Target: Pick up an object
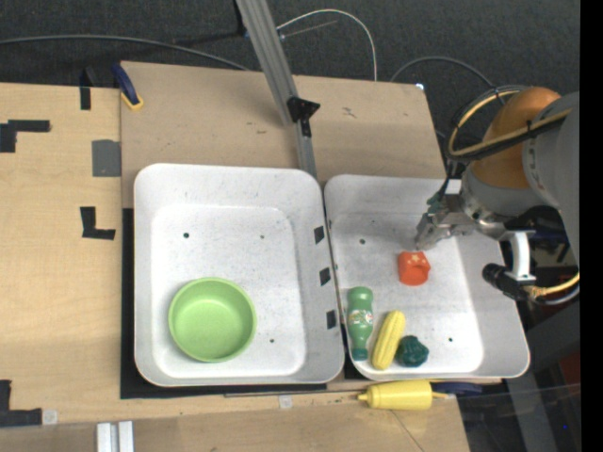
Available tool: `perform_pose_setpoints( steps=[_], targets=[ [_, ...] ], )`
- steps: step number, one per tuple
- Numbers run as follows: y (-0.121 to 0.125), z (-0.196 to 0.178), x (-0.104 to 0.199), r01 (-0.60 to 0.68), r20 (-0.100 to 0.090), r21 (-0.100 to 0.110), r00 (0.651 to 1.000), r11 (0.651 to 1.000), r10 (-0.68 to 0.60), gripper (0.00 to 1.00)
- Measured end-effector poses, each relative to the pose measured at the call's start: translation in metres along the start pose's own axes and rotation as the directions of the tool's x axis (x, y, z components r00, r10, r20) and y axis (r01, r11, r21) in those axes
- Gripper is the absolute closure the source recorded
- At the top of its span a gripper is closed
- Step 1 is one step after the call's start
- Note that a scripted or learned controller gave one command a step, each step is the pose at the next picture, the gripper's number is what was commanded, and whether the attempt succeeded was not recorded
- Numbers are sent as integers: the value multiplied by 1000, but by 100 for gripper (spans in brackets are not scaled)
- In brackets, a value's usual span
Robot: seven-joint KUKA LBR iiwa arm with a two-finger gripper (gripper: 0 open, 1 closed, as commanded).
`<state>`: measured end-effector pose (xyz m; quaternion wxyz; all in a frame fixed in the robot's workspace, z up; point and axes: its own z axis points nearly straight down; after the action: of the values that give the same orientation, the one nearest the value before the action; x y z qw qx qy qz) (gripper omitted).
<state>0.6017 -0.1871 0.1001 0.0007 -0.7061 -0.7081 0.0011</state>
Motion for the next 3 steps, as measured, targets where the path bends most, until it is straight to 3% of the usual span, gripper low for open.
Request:
perform_pose_setpoints(
  steps=[3],
  targets=[
    [14,-187,9,-1,2,-9,1000,1000,1,100]
  ],
)
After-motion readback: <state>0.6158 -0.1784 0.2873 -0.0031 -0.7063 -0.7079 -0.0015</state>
